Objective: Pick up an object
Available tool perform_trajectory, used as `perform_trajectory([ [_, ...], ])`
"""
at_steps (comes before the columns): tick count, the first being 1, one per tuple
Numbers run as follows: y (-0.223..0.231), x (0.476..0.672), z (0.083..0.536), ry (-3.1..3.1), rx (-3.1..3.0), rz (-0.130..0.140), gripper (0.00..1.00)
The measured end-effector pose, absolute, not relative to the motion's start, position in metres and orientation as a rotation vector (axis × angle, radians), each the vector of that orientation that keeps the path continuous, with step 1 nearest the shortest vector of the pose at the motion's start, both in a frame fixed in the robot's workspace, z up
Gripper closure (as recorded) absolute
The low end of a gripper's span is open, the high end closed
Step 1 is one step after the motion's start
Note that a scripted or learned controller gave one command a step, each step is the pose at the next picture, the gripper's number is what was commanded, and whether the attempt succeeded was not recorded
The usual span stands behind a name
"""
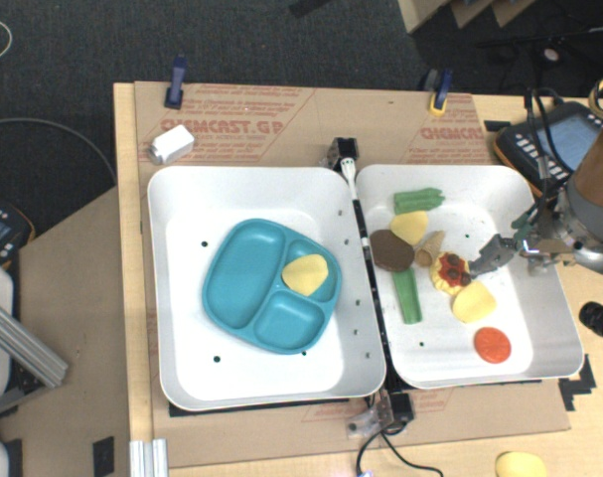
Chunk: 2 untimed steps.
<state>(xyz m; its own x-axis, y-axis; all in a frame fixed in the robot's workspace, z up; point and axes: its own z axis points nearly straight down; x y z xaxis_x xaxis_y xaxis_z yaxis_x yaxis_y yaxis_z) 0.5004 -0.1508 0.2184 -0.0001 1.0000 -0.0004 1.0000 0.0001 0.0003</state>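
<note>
The right bin (539, 356) holds several toy foods: a green pepper-like piece (418, 200), a pale yellow piece (409, 228), a brown round piece (390, 251), a long green stick (408, 295), a red-and-yellow piece (450, 270), a yellow lump (473, 303) and an orange-red disc (493, 344). My gripper (486, 256) reaches in from the right, low over the bin. Its tip is just right of the red-and-yellow piece and above the yellow lump. Nothing visibly sits in it.
The left bin (182, 346) carries a teal divided plate (251, 286) with a yellow piece (305, 273) in its right compartment. A black clip (344, 152) sits where the bins meet at the back. A white block (172, 144) lies on the board behind.
</note>
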Motion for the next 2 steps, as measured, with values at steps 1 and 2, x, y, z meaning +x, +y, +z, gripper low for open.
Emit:
perform_trajectory([
  [1,-0.151,0.501,0.229,2.22,2.218,0.002,1.0],
  [2,-0.175,0.478,0.215,2.221,2.227,-0.003,1.0],
])
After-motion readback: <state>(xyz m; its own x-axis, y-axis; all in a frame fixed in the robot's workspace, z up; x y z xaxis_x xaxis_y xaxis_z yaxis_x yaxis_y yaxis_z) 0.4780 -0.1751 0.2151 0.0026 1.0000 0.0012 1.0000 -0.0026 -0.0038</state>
